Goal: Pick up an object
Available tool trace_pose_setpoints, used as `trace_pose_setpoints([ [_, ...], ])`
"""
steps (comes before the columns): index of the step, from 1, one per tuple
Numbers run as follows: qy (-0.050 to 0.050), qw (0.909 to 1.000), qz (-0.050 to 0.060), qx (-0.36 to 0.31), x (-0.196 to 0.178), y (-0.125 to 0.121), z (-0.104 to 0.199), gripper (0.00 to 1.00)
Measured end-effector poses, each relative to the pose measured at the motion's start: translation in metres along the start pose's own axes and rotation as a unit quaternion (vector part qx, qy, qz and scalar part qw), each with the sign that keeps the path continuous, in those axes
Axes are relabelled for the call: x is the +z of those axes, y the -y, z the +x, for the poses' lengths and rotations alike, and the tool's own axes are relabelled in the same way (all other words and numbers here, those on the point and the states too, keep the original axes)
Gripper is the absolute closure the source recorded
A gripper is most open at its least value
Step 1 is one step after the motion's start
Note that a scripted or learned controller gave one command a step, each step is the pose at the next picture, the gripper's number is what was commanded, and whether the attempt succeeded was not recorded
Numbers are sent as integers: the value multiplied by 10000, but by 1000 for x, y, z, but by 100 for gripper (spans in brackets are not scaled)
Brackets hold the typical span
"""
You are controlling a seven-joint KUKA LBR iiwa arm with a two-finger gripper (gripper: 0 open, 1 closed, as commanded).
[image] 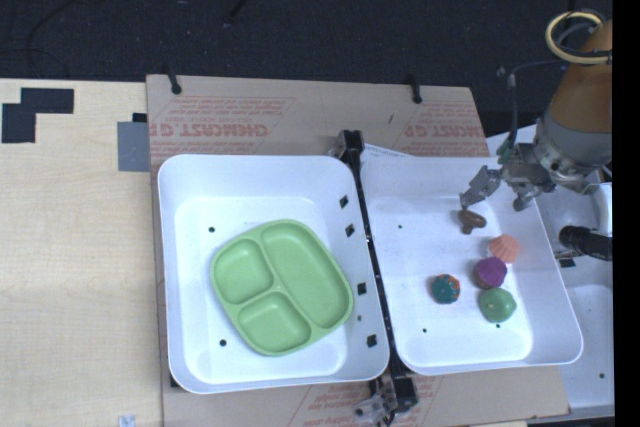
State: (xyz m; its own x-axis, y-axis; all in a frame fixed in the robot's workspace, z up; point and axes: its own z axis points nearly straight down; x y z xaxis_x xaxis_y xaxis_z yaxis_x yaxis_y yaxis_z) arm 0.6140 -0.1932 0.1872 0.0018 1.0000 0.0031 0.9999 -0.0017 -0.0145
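Four small objects in right bin: pink, purple, green, teal | gripper above bin's far side, fingers spread, nothing held | suggest teal: most isolated, descend centred.

Arm cut off at right edge; gripper perhaps blurred.

Even, bright overhead light on the white bins, soft faint shadows beside the green tray; slightly grainy, dark background beyond.
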Motion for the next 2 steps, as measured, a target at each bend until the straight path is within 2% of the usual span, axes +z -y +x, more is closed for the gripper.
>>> trace_pose_setpoints([
  [1,16,10000,-69,-9,-8,-3,0,0],
  [2,8,10000,-41,-8,41,4,-6,0],
])
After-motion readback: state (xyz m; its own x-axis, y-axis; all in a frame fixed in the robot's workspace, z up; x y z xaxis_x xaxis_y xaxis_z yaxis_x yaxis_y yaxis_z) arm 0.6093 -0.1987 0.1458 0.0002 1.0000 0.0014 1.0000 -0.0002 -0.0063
